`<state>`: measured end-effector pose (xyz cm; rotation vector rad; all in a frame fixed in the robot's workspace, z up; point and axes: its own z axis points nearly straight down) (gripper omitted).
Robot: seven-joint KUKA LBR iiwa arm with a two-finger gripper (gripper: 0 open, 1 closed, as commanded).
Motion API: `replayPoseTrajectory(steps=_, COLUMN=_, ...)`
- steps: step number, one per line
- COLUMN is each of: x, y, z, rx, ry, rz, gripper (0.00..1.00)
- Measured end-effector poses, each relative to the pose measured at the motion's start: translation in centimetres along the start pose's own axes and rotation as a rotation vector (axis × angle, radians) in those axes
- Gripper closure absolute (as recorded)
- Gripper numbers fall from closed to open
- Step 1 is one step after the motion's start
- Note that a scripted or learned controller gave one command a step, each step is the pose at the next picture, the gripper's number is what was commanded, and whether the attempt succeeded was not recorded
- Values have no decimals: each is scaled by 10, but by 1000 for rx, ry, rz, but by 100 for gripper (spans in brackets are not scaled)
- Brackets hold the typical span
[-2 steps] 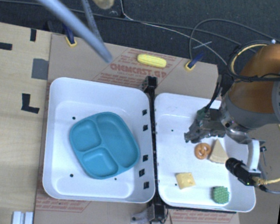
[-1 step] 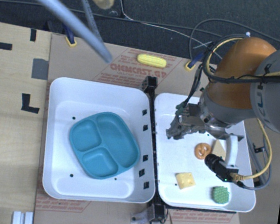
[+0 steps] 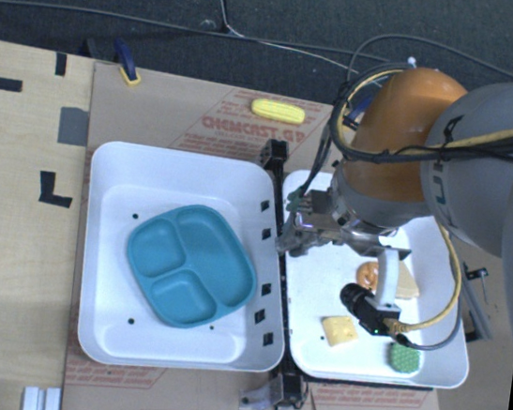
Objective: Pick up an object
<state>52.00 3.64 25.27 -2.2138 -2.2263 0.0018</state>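
Evidently found hand (image 3: 301,238) over right bin's (image 3: 316,295) left wall, grip impossible to tell. Spotted yellow chunk (image 3: 338,330) on that bin's floor, off toward view's lower right of hand.

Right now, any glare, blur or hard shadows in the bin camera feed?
Camera view: light is even and shadows are soft; the white left bin and right bin run bright; mild sheen on the arm's orange band; frame slightly soft, so the small items in the right bin lack detail.
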Motion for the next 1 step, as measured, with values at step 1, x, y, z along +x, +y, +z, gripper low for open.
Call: replayPoseTrajectory(steps=1, x=51, y=-2, z=-1, rx=0, ry=0, rz=-1, gripper=100)
